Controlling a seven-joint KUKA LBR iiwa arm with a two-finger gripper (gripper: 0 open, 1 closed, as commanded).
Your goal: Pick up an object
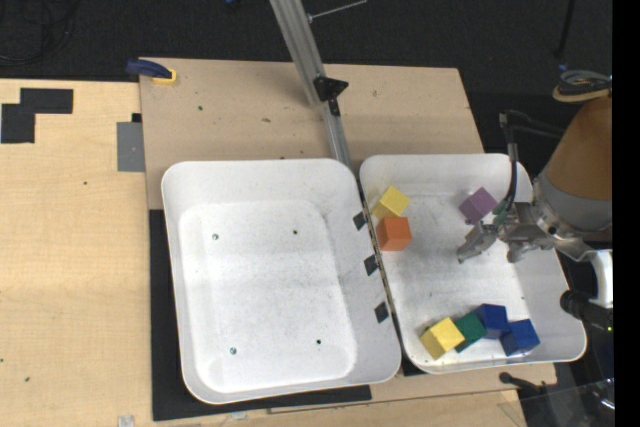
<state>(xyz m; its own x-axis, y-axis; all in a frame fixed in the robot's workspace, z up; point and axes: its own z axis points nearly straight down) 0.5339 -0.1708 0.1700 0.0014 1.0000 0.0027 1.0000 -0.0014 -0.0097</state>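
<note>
While arm is cut off at right edge, gripper (490, 246) is seen low in right bin (440, 177) beside purple block (478, 204), finger state can't be told.

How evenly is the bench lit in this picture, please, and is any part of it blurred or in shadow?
Camera view: light falls fairly evenly on the two shallow white bins; the small coloured blocks, such as the orange cube, look sharp; the grey two-finger gripper is slightly soft; faint shading lies along the left bin's inner walls; the background behind the bench is dark.
</note>
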